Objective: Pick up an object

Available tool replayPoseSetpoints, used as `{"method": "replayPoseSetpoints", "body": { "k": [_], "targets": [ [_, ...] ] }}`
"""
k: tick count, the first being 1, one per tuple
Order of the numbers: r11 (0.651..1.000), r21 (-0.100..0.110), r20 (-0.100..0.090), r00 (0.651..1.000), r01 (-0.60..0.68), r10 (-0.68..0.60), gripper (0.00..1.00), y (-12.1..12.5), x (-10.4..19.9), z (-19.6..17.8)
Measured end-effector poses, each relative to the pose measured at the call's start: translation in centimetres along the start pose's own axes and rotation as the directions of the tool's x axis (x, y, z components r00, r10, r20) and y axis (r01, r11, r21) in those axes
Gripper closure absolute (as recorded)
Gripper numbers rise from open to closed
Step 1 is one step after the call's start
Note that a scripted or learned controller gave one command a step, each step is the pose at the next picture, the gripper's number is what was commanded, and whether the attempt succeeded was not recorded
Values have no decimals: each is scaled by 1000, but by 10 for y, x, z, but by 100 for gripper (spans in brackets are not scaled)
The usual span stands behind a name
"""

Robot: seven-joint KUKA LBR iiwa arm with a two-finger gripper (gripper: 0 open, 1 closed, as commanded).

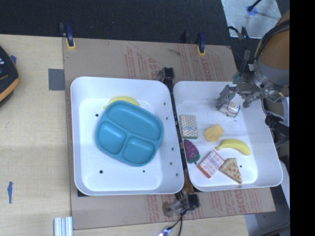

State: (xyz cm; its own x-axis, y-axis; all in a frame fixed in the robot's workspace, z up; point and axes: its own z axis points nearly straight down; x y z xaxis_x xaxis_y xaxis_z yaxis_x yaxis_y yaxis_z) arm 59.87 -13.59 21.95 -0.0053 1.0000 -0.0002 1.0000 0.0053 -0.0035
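- Camera view, setting: wooden worktop [34, 132] with a cardboard sheet [147, 58] clamped at its far edge, probably to keep the sheet from sliding. Dark floor beyond. Two shallow white bins sit side by side on the sheet, touching along their inner walls.
- Left bin [83, 176]: blue divided plate [129, 134], lying flat near the middle; a yellow item [124, 101] pokes out from under its far edge, mostly hidden.
- Right bin [268, 176]: the candidate objects are bunched in the near half — patterned packet [188, 126] by the inner wall, purple item [191, 151] just below it, ridged yellow piece [213, 132], banana [233, 145], red-and-white packet [211, 163] touching a sandwich wedge [231, 170].
- Gripper [231, 104]: reaching in from the right, low over the far part of the right bin, well apart from the clutter. I cannot tell how wide the jaws stand; a pale shape sits at the tips, but I can't say whether it is an object or gripper hardware.
- Judgement: no pick confirmed. Nearest target is the ridged yellow piece; the banana, lying by itself, looks easiest to take cleanly.
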Motion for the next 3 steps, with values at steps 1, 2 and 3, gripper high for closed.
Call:
{"method": "replayPoseSetpoints", "body": {
  "k": [1,2,3],
  "targets": [
    [1000,1,1,1000,-1,1,0,-28,15,66],
    [1000,1,0,1000,-1,1,0,-30,-5,128],
    [1000,2,2,1000,1,-1,100,-29,-6,118]
  ]
}}
